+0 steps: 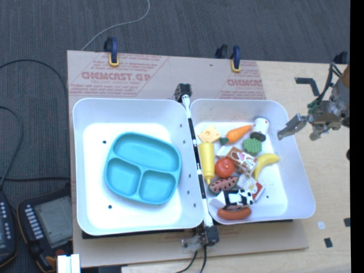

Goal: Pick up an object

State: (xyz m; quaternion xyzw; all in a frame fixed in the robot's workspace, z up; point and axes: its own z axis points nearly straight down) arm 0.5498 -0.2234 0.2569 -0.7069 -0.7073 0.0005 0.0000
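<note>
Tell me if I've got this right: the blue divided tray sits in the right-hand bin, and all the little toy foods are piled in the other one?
Not quite. The camera view shows the blue divided tray in the left bin; the toy foods are piled in the right bin.

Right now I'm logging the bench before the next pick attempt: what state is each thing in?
Two-finger gripper: at the right bin's right edge, above the rim, holding nothing.
Blue three-compartment plastic tray: flat in the left white bin, compartments bare.
Orange toy carrot: lying in the right white bin.
Yellow toy banana: lying on its side.
Red toy tomato: resting within the toy pile.
</note>
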